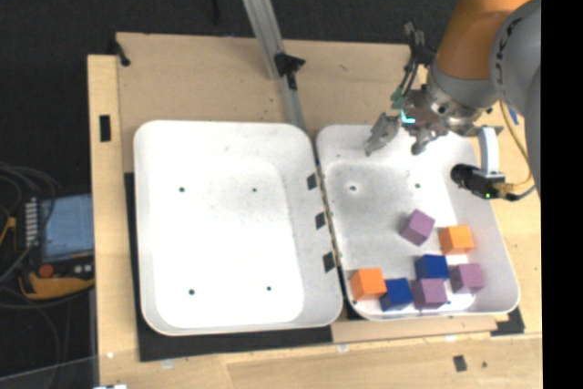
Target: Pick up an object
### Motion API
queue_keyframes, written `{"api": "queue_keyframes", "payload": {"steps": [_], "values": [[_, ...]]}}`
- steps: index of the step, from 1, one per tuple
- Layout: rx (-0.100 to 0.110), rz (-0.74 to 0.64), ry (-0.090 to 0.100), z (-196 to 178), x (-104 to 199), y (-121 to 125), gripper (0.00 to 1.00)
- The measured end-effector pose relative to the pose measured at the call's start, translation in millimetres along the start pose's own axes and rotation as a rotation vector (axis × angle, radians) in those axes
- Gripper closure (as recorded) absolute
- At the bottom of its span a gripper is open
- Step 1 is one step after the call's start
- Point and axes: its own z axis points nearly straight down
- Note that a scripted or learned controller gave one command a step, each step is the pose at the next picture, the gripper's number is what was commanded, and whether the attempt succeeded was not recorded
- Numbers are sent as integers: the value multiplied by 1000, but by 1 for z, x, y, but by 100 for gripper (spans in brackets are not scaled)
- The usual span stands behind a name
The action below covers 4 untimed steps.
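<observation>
End effector [401, 138]: fingers spread, empty, over the right bin's [351, 150] far end; nearest block, purple cube [418, 226], lies toward the near edge.

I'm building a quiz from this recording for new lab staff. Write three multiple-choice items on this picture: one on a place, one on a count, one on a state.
1. Where do the small foam cubes lie?
A. left white bin
B. right white bin
C. bare bench

2. How many orange cubes are there?
A. one
B. two
C. four

3. The two-finger gripper is:
A. open, holding nothing
B. shut on a purple cube
C. shut on a blue cube

Key: 1 B, all cubes sit in the right white bin. 2 B, orange cubes at and. 3 A, the gripper has spread fingers, apart from the cubes.
</observation>
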Motion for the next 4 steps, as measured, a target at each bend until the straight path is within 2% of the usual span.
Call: {"api": "queue_keyframes", "payload": {"steps": [1,3,4], "values": [[-4,-1,-2,-3,0,1,0],[0,2,-3,83,0,4,0],[-2,2,-3,111,-1,4,0]]}}
